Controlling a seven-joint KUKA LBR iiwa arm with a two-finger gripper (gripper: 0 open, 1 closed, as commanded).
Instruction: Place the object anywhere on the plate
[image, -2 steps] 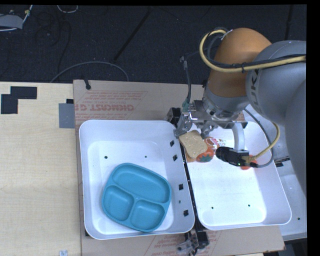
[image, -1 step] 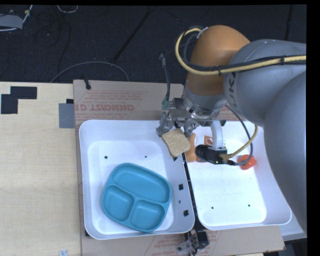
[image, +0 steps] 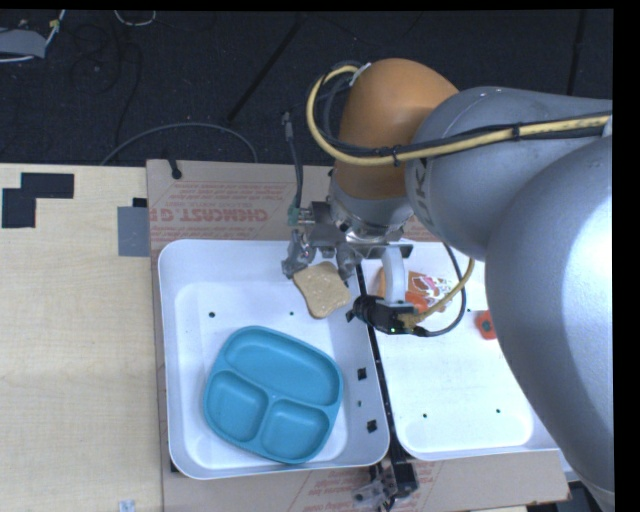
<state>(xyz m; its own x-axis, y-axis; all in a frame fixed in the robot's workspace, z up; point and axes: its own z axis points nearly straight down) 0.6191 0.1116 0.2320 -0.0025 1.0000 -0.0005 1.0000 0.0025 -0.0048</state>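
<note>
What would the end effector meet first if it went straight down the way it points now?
Probably the bare floor of the left white bin, near its far right corner. The end effector holds a tan bread-like piece there, and the blue plate lies nearer the camera, apparently off that line. Height is unclear.

Two bins side by side on the table

Plate (image: 272, 394) lay in left bin (image: 180, 300), toward front. Bread slice (image: 322, 290) hung at tool (image: 330, 262) above that bin's back right. Packet (image: 428, 290) lay in right bin (image: 470, 400), at back.
</note>
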